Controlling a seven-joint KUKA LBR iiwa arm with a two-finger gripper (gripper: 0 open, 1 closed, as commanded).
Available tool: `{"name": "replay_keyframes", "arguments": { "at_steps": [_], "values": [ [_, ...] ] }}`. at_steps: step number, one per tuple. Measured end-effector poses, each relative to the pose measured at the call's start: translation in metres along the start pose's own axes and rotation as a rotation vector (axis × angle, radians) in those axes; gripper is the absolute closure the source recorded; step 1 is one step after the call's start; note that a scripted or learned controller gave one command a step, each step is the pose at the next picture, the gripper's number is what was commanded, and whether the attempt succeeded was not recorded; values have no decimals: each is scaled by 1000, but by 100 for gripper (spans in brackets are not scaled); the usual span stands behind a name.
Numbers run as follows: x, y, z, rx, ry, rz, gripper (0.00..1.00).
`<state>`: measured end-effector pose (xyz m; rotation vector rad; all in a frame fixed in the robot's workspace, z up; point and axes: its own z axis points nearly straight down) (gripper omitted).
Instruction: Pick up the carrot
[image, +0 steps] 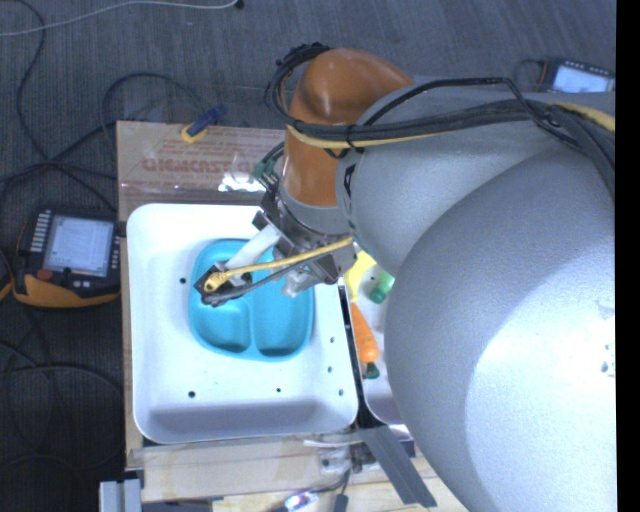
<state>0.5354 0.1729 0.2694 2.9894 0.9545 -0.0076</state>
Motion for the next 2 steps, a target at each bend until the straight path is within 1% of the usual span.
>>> {"name": "replay_keyframes", "arguments": {
  "at_steps": [1,2],
  "values": [
    [75,21,17,0,-1,-58,100],
    [51,115,-68,0,0,-151,100]
  ]
}}
